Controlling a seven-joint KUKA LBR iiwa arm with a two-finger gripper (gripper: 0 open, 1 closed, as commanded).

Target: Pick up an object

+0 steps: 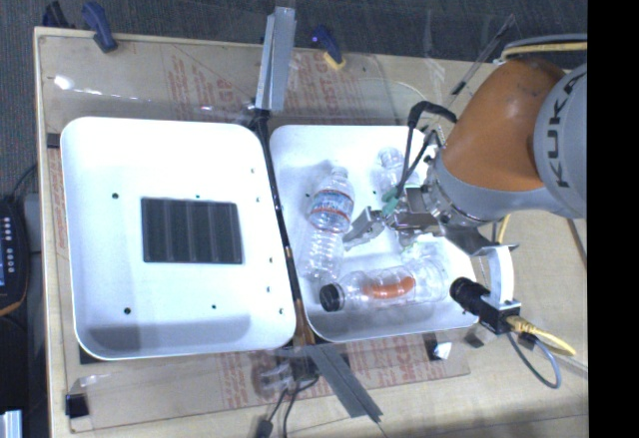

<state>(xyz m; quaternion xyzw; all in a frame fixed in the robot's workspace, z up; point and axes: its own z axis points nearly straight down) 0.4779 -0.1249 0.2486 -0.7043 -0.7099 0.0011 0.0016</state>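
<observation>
The right bin [290,152] holds several clear plastic bottles. One with a pale label [328,212] lies lengthwise along the bin's left side. Another, with a black cap and an orange label [384,286], lies across the front. A third clear bottle [388,165] sits at the back, partly behind the arm. My gripper [384,222] hangs over the middle of this bin, between the labelled bottle and the orange-labelled one. It looks open, with nothing between its fingers. The wrist and orange band [504,127] hide the bin's right side.
The left bin [100,157] has a dark slotted panel [192,230] in its floor. A grey metal post [273,57] rises behind the wall between the bins. Blue clamps [98,25] grip the bench's back edge. Cables [534,336] trail off the wrist at front right.
</observation>
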